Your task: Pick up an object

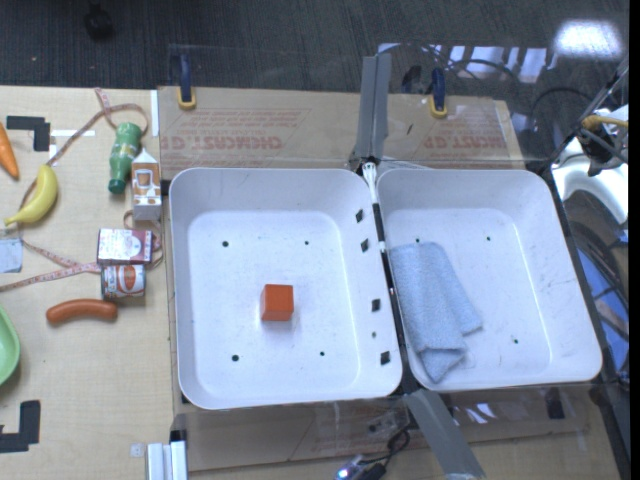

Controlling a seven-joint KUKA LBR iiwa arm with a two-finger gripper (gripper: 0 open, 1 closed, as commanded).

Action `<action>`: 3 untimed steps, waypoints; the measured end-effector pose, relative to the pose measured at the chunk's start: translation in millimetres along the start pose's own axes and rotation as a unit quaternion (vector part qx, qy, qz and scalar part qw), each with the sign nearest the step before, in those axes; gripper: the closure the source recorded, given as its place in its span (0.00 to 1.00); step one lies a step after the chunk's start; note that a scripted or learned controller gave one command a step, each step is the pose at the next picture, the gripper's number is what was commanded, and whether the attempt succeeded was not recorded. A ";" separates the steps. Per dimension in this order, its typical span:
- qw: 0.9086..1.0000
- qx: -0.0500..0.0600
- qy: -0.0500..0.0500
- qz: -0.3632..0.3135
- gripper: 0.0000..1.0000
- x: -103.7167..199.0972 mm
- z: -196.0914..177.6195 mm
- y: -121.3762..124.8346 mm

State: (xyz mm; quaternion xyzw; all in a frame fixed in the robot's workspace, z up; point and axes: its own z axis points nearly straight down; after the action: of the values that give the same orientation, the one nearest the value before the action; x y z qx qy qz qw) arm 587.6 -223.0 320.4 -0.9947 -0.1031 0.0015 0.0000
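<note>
So this is the very start of the pick, nothing grabbed yet. Both candidates are just sitting in their bins. The orange block (278,302) is in the bin on the view's left (300,208), roughly mid-floor and a bit toward the near edge, well apart from every wall. The grey cloth (432,303) is in the other bin (510,218), lying folded along the wall that meets the first bin and running down toward that near corner.

Can't tell what state my gripper is in, whether it's released or clenched, so I won't guess.

My read on the next move: go for the block. It's got flat sides, stands free, and has room all round for me to come straight down over it. I'd have to reach across the cloth's bin to get there, though. The cloth is closer to my side, but it's floppy and tight to the wall, so it's probably easier to fumble.
</note>
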 end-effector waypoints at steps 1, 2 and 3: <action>1.000 0.001 -0.001 0.004 0.00 -104.7 51.0 -37.8; 1.000 0.001 -0.003 0.004 1.00 -104.7 43.2 -37.1; 1.000 0.001 -0.001 0.002 1.00 -90.4 26.5 -99.3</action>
State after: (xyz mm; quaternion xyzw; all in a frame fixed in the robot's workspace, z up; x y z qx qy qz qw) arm 478.7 -144.4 294.2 -0.9948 -0.1014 0.0022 0.0005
